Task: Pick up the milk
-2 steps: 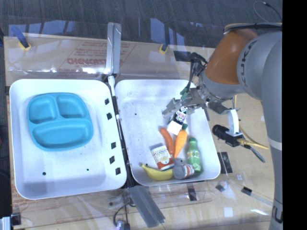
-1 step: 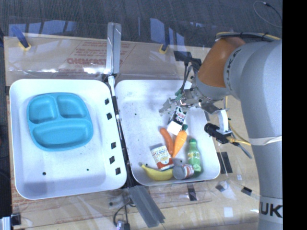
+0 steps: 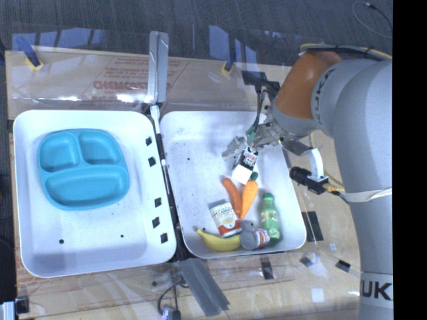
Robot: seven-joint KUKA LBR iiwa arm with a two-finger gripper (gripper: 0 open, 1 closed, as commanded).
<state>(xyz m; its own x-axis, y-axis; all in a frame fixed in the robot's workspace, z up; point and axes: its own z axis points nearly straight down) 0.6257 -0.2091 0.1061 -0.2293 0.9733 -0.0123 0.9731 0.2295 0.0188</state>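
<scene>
Overhead, the gripper (image 3: pixel 244 148) hangs low in the right bin (image 3: pixel 193 132), its fingers pinching the top of the milk (image 3: pixel 245 168), a small white carton with a dark label that sits tilted near the bin's middle, just beyond two carrots (image 3: pixel 240 195). Nearer the camera in the same bin lie a red can (image 3: pixel 223 218), a banana (image 3: pixel 217 240), a green bottle (image 3: pixel 269 215) and a grey can (image 3: pixel 253 239), clustered together, while the left bin (image 3: pixel 27 205) holds a blue tray (image 3: pixel 82 167) with three compartments, well apart from the arm.
</scene>
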